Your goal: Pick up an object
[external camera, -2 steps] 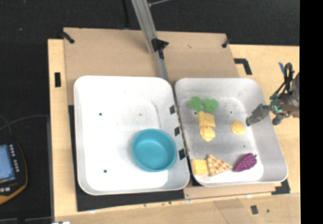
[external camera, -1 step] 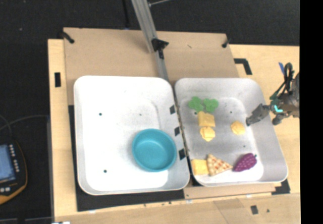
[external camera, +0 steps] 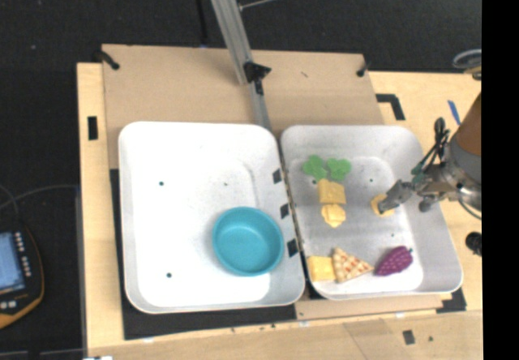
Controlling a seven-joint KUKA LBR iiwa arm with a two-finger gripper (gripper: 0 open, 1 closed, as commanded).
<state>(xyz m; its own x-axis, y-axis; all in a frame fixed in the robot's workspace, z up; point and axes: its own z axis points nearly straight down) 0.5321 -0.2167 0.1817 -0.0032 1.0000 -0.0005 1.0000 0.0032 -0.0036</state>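
- The table (external camera: pixel 93 188) carries two shallow white bins side by side: the left bin (external camera: pixel 178 164) and the right bin (external camera: pixel 389 143).
- In the left bin a blue bowl (external camera: pixel 247 241) sits upright near the front right corner.
- The right bin holds several small toy foods. A green leafy piece (external camera: pixel 326 166) lies toward the back, with a yellow block (external camera: pixel 332 193) just in front of it and a paler yellow piece (external camera: pixel 333 216) touching that block's near side.
- Along the front wall of the right bin lie a yellow cheese wedge (external camera: pixel 320 268), a pizza slice (external camera: pixel 350 266) just beside it, and a purple grape bunch (external camera: pixel 394 261) further right.
- The arm reaches in from the right, and the tool (external camera: pixel 391 201) hangs over the right side of the right bin.
- A small yellow object (external camera: pixel 379 204) sits right at the fingertips; it seems to be pinched between them, though the view is too coarse to be sure, so I cannot tell whether the tool is closed on it.
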